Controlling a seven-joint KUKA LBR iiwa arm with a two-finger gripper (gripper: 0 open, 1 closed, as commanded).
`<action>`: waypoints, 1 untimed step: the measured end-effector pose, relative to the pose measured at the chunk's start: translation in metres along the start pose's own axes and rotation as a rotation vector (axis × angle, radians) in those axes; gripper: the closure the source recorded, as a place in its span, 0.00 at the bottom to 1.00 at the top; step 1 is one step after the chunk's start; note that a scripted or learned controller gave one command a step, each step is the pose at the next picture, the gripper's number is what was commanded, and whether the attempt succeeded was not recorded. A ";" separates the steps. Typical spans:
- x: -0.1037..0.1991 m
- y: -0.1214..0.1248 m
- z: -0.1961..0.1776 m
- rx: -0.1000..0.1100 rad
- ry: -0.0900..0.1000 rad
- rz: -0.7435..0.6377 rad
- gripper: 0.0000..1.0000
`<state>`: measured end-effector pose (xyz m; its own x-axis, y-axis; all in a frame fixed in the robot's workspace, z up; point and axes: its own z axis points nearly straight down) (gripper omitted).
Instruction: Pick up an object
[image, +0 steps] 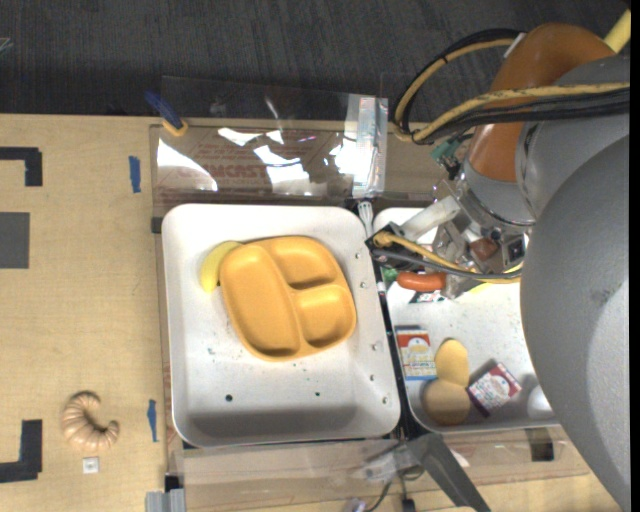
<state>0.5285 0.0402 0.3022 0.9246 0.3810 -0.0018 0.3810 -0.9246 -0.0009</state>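
My gripper hangs low over the far left part of the right bin, close to the wall shared with the left bin. A red sausage-shaped toy lies just under and left of it. Whether anything sits between the fingers is hidden by the wrist. Nearer the front of that bin lie a small white and red box, a yellow pear-like piece, a brown round piece and a small maroon box. My arm covers the bin's right side.
The left bin holds an orange divided plate lying over a yellow banana-like piece. A tan croissant-shaped toy lies on the bench at the left. A clear plastic panel stands behind the bins.
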 end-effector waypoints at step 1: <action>-0.052 -0.005 0.035 0.002 -0.005 0.130 1.00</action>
<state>0.4785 0.0248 0.2670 0.9662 0.2577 -0.0069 0.2577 -0.9662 -0.0026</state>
